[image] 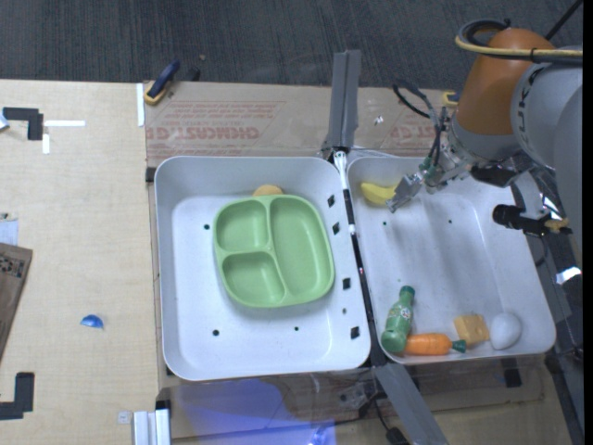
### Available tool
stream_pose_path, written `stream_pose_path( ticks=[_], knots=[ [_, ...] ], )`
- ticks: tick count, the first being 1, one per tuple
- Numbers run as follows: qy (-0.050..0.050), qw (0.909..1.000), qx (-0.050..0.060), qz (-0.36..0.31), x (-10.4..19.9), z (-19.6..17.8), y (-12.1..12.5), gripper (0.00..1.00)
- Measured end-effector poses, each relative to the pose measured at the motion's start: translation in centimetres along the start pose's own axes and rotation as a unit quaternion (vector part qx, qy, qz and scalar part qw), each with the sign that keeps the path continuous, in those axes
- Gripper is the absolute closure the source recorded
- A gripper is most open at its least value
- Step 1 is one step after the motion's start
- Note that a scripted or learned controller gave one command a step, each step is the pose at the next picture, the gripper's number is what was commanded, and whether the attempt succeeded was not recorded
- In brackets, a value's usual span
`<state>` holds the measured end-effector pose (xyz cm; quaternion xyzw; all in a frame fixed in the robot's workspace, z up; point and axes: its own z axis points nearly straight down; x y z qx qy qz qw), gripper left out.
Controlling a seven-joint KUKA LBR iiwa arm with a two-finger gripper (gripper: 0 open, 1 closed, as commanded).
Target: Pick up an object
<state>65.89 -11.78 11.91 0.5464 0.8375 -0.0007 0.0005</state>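
Fingers of the gripper (405,193), open or shut I cannot tell, hang by the right bin's (519,290) far-left corner just right of the banana (375,192), with bare floor stretching nearward to 4 items along the near rim.

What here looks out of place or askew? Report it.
Mildly odd: the green divided plate sits skewed in the left bin, with an orange object peeking from behind its far edge. In the right bin, the green bottle lies tipped over beside the carrot. Nothing looks spilled or broken.
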Motion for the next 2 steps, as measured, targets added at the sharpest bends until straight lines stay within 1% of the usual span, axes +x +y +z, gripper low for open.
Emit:
stream_pose_path(
  ticks=[1,2],
  knots=[
    [0.0,0.9999,0.0,0.015,1.29,2.73,0.61,0.0],
    [-0.001,0.9999,-0.001,0.014,1.2,1.77,0.67,1.0]
  ],
)
